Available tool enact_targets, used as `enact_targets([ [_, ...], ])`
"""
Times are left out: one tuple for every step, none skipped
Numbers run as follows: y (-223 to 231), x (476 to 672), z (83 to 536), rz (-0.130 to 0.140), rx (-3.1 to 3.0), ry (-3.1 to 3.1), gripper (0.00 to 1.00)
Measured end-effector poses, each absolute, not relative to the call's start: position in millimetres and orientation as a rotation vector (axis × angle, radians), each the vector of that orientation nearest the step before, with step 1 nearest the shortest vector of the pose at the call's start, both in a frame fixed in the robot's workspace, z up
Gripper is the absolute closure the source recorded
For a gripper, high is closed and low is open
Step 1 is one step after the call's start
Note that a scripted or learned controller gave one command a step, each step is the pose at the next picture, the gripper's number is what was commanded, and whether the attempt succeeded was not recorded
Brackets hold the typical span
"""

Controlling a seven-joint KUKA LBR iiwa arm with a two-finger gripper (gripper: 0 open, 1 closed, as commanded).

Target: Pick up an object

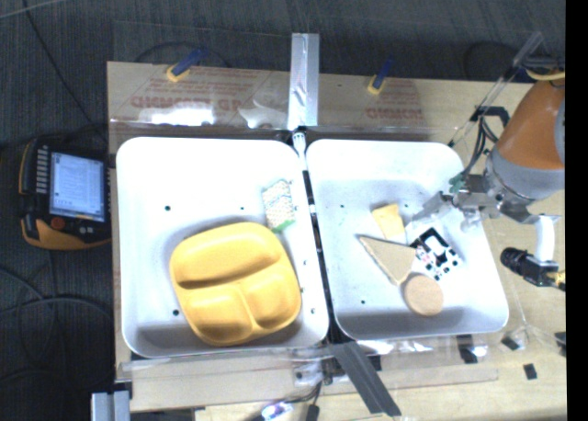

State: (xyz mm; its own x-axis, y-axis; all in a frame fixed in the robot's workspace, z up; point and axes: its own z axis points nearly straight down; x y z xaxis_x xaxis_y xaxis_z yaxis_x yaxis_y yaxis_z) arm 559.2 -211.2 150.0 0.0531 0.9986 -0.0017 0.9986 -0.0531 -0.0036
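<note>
gripper (457,191) at right bin (349,313) rim | fingers' state unreadable (too small) | wedge (388,258) untouched

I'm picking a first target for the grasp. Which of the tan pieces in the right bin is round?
The tan disc at the near end of the right bin. The yellow block is squarish and the tan wedge is a pointed triangle.

Yellow tray (236,281) in left bin (147,171)

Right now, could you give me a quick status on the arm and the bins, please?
Hand over right bin, nothing seen held. Wedge, round disc, checkered block beneath it. Yellow tray in left bin.
</note>
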Motion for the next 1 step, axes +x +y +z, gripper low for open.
enact_targets([
  [-199.7,540.9,93.7,-0.002,-2.203,-2.241,0.0],
])
